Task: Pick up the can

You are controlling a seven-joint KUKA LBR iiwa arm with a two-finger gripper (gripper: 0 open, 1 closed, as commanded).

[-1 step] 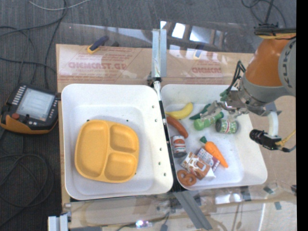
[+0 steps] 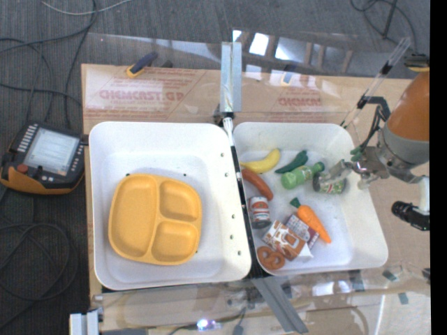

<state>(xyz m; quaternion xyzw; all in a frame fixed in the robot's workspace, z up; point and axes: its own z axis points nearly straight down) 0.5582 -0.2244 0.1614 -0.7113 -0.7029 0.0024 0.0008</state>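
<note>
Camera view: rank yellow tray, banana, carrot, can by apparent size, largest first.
1. yellow tray, by far the largest, in the left bin.
2. and 3. banana and carrot: they look about alike in length, so I won't rank them.
4. can, the smallest, by the right bin's left wall.

Even overhead light; glare on clear panel [image 2: 293, 51]; soft shadows; slight blur.

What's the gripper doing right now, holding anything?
Gripper: over the right white bin, at a small greenish object; whether it holds it cannot be told. Small red-and-white can lies untouched.
</note>
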